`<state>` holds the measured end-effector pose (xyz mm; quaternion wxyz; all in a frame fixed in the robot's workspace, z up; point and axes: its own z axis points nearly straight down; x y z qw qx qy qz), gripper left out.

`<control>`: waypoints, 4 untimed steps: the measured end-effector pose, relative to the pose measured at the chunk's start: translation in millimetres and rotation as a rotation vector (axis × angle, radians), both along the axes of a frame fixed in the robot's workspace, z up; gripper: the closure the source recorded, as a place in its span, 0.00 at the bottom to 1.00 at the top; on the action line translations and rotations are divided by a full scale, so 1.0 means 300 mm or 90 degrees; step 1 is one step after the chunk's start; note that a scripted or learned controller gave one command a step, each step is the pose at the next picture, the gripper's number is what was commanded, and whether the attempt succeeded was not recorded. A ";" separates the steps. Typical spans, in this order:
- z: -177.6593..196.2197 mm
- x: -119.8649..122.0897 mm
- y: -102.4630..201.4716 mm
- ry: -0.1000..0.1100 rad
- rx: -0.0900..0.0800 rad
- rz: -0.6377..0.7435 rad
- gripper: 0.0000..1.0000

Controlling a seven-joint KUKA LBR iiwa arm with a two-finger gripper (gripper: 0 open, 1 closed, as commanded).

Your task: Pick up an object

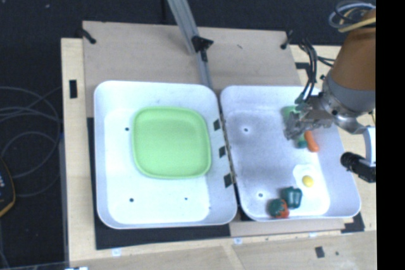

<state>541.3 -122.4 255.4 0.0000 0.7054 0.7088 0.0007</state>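
Note:
The arm comes in from the right with its orange band over the right bin [253,155]. Its gripper [296,128] hangs low in that bin's upper right part. Just right of the gripper lies a small orange object [311,141], with a bit of green [289,112] at the gripper's upper left. A small yellow object [307,181] lies lower in the same bin. Two teal pieces [292,196] and a red and green one [277,207] sit near the bin's front edge.
The left bin [114,155] holds a light green square plate [171,141]. A grey pole [179,0] slants down from the top to the gap between the bins. Cables lie on the dark floor at left.

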 end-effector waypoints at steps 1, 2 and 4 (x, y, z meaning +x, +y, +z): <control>0.005 -0.005 0.180 0.000 0.000 0.000 1.00; 0.007 0.005 0.327 0.000 0.000 -0.001 1.00; -0.020 0.082 0.662 0.000 0.000 -0.001 1.00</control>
